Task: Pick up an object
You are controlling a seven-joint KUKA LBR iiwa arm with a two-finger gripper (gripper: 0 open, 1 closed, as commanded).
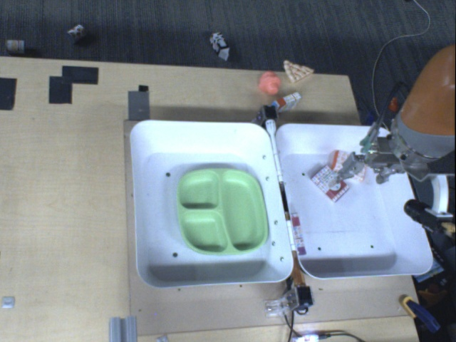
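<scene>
The camera view shows the arm (pixel 431 112) reaching in from the right edge over the right bin (pixel 356 262), its orange band seen at the upper right and the grey wrist angled down and toward the left. The claw (pixel 354 167) is carried low over the upper part of that bin, its metal fingers pointed leftward. Whether the fingers are apart or together cannot be told, since they are small and blurred against the white bin floor. A small red-and-white packet (pixel 330 182) is seen just to the left of the claw and slightly below it, lying tilted on the bin floor; its right edge is close against the fingertips, but contact or a grip cannot be confirmed. Well to the left of the claw, the left bin (pixel 157 212) is occupied by a green divided plate (pixel 222 210) with three compartments, lying flat near the middle. Above and to the left of the claw, outside the bins on the tabletop (pixel 64 191), a pink ball (pixel 269 83), a triangular wedge-shaped item (pixel 298 71) and a small tube-like item (pixel 288 102) are found near the far edge. Black patches (pixel 71 83) are seen far to the left on the tabletop.
</scene>
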